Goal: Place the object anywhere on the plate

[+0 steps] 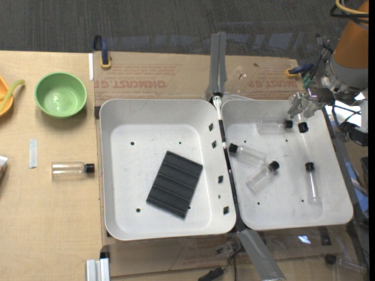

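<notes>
Four clear vials with black caps lie in the right bin (pixel 334 209): one vial (pixel 272 126) at upper middle just left of the gripper (pixel 299 107), one (pixel 247 153) near the left wall, one (pixel 262 177) tilted just below it, one (pixel 312 183) lying lengthwise at right. The dark ribbed plate (pixel 174 184) lies tilted in the centre of the left bin (pixel 111 157), well apart from all vials. Gripper is over the right bin's upper right corner; can't tell its opening. Arm (pixel 351 45) enters at upper right. On the bench at left: green bowl (pixel 61 95), another vial (pixel 72 168).
</notes>
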